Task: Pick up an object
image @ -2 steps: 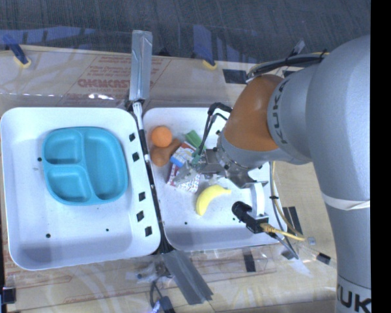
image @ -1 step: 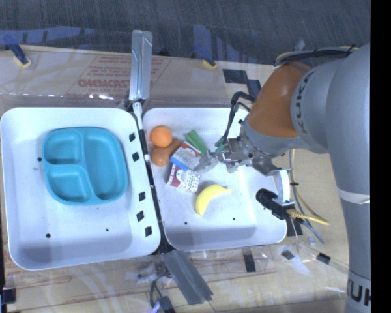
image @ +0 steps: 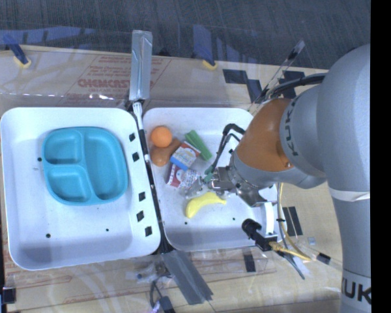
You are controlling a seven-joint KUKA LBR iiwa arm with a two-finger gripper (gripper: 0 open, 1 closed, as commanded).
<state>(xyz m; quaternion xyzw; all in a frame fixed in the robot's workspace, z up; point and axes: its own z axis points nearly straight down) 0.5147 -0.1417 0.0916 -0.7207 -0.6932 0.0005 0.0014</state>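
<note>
tool (image: 212,182) hovered at the banana's (image: 204,205) twelve o'clock, finger state unclear; light, smooth, curved toy, best gripped mid-body.

One fixed camera above the bench (image: 65,77), looking down aslant on both bins (image: 26,240)

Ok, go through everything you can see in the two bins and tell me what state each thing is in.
blue divided tray: flat in the left bin, right side up.
orange ball: in the right bin, near its left wall.
green block: lying tilted beside the small carton.
small carton: lying on its side.
banana: lying loose, just below the tool.
tool: low over the right bin's clutter.
</note>
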